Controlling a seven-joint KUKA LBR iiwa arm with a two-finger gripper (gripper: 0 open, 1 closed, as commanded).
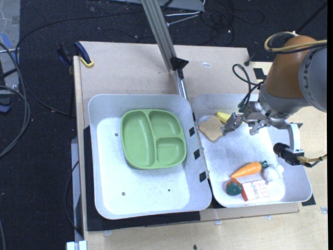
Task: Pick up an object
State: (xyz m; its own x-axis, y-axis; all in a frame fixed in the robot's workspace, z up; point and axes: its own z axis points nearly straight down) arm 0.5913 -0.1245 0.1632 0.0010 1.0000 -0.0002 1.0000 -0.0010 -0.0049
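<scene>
Gripper [240, 123] over right bin [223, 155], finger state cannot be told; descent should be centred on bread [209, 129], clear of banana [223, 117].

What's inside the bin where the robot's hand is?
In the right bin lie a carrot, a small red-and-white box, something dark green, a tan slice and a yellow piece. The arm covers the far corner.
</scene>
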